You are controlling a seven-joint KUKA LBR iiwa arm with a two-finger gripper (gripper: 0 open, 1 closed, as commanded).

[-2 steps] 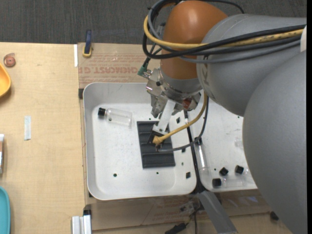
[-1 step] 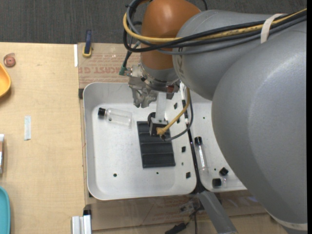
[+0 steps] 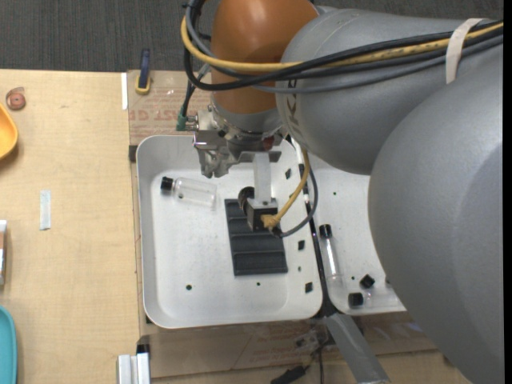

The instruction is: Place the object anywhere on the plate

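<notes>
Gripper [image 3: 212, 168]: bare grey metal, low over the main bin [image 3: 160, 278], near its far wall.
Jaws: apart or together, cannot tell; the wrist hides them from above.
Clear vial [image 3: 192, 190]: see-through cylinder with a black cap, lying flat on the bin floor just toward the near-left of the jaws. Touching them or not, cannot tell.
Black ribbed block [image 3: 258, 250]: matte, rectangular, with parallel ridges, flat on the floor. It is near the jaws on their near-right side, with its top end hidden under robot parts.
Task object: vial or block, cannot tell which; both lie in the main bin.
Main bin: smooth white plastic, shallow, rounded corners, a few small dark dots on the floor.
Second bin [image 3: 352, 206]: same white, mostly covered by the arm [image 3: 416, 134], right of the jaws.
Second vial [image 3: 328, 256]: clear with a black cap, along that bin's wall, well apart from the jaws.
Small black piece [image 3: 366, 282]: too small to make out.
Bench [image 3: 72, 278]: pale wood grain.
Cut off at the frame edge, far left of the jaws: orange rounded piece [image 3: 5, 134], teal rounded piece [image 3: 5, 346].
Counts: bins 2, vials 2, ribbed blocks 1.
</notes>
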